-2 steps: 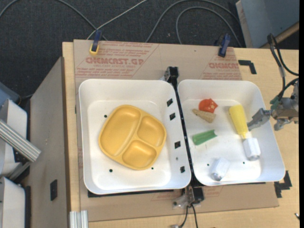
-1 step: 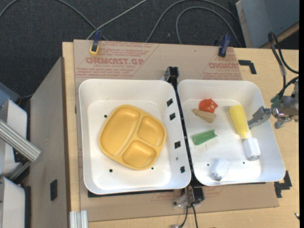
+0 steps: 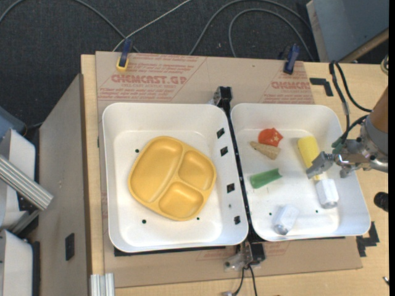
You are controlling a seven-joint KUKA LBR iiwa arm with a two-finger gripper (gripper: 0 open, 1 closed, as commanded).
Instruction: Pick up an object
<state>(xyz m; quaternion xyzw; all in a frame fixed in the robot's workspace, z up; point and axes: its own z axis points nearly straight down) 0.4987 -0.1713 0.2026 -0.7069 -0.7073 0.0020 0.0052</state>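
- You are looking at the gripper [image 3: 322, 165] hanging over the right bin [image 3: 296, 111], reaching in from the right edge; its fingers are pointing toward the left and they are holding nothing between them.
- The fingers are seeming rather narrow, but the view is poor here, so I cannot tell truly if they are open or closed.
- The nearest thing is the yellow block [image 3: 307, 150]; it is lying just above the fingertips in the picture, nearly touching them; its long axis is running up and down the picture with a little tilt, so across the line of the fingers.
- It is looking like a short, smooth, rounded bar, bright yellow; I judge it is firm and easy to grip across the short side.
- The white bottle [image 3: 327, 192] is lying just below the gripper; the green piece [image 3: 265, 178] is lying further left, well apart.
- The left bin [image 3: 162, 111] is carrying the yellow tray [image 3: 172, 177].
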